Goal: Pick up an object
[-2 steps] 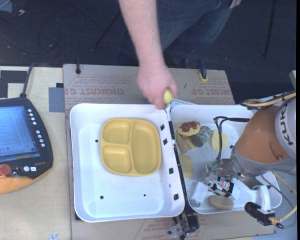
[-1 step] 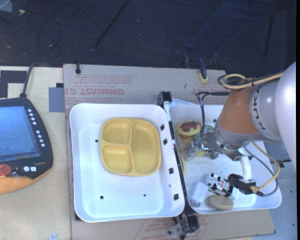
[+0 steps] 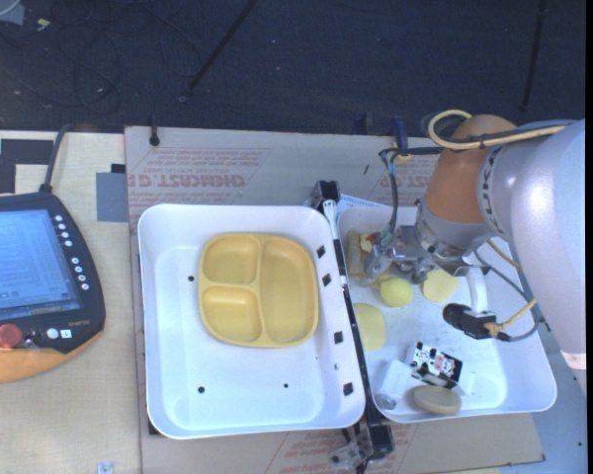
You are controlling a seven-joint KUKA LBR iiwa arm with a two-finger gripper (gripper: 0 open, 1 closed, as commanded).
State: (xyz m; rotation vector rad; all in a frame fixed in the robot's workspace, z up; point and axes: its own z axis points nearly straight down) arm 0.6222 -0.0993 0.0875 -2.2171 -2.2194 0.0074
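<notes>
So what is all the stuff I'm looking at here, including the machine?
Shallow white plastic bins: two, side by side on the bench; left, right.
Yellow plastic divided plate: one, three compartments, in the left bin.
Small yellow rounded pieces: three, right bin; one near the divider, two by the end effector.
Tan round flat disc: one, right bin's near edge.
Black-and-white small boxy item: one, just above the disc.
Grey handheld control tablet: one, far left.
Brown cardboard sheet: one, under the bins.
Grey arm with orange band: one, from the right.
End effector: one, low in the right bin.
</notes>
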